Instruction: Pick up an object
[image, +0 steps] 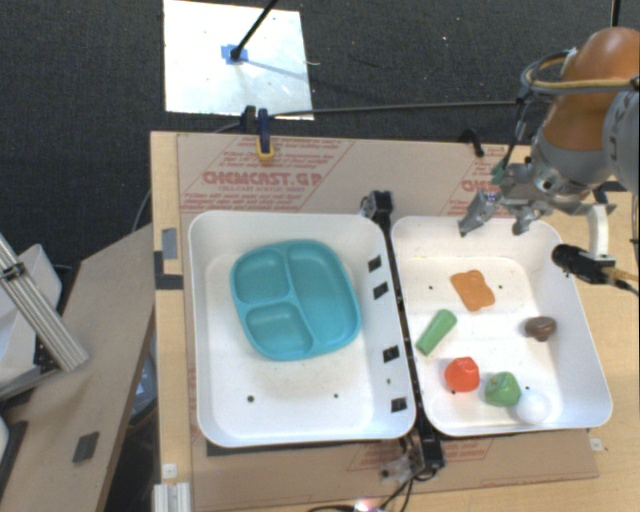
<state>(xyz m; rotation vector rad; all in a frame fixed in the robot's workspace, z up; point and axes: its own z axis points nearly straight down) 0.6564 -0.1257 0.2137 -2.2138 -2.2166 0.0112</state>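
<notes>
My gripper (497, 217) hangs open over the far edge of the right bin (575, 330), its two fingers spread apart with nothing between them. Below it in that bin lie an orange flat piece (472, 289), a green stick-shaped piece (435, 331), a red tomato-like ball (461, 375), a green pepper-like piece (501, 387), a white ball (533, 407) and a brown lump (541, 327). The orange piece is the nearest to the gripper, a little toward the front and left of it.
The left bin (215, 340) holds a teal divided plate (294, 297). A black-clipped divider (392, 300) runs between the two bins. A blue and yellow clamp (264, 134) stands on the cardboard behind the bins.
</notes>
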